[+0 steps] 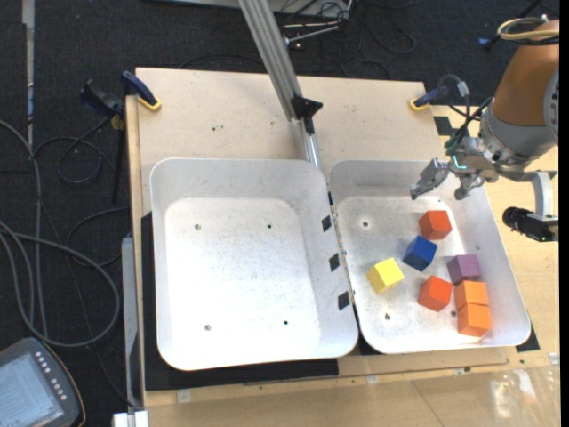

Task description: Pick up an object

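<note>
Robot arm's two-finger gripper point(444, 181) hovers over the far edge of the right shallow white plastic bin point(373, 323), fingers spread and grasping nothing.

Six small cubes lie in that bin's right half — an orange-red cube point(435, 224) nearest the gripper, a blue cube point(420, 253) just below it, a yellow cube point(386, 274) toward the middle, a purple cube point(464, 268) by the right edge, a second orange-red cube point(435, 293), and a taller orange block point(473, 308) in the near right corner. The left white bin point(169, 238) sits alongside.
</note>
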Robot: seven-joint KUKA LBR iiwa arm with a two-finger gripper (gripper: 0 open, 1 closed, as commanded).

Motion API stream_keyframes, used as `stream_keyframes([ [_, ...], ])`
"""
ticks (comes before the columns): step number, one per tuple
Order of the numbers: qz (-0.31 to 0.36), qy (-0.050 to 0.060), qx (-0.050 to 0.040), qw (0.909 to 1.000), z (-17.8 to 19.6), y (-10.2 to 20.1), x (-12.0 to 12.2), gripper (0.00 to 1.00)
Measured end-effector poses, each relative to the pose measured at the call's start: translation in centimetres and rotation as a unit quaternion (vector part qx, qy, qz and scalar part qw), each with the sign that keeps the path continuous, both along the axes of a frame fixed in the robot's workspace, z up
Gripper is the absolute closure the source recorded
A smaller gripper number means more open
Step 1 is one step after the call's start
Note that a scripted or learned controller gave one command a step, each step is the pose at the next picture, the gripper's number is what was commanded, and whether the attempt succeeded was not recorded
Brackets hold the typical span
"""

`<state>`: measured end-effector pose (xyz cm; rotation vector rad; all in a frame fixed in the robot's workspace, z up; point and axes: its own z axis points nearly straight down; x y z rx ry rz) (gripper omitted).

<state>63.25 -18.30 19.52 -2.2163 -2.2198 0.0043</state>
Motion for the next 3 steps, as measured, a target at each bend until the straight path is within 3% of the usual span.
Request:
stream_keyframes([
  [1, 0.001, -0.001, -0.0008, 1.0000, 0.3, 0.0, 0.1, 0.00],
  [2, -0.001, 0.000, -0.0006, 1.0000, -5.2, -1.0, -0.2, 0.00],
  [3, -0.001, -0.013, -0.0052, 0.9999, -7.3, -1.2, 0.3, 0.00],
])
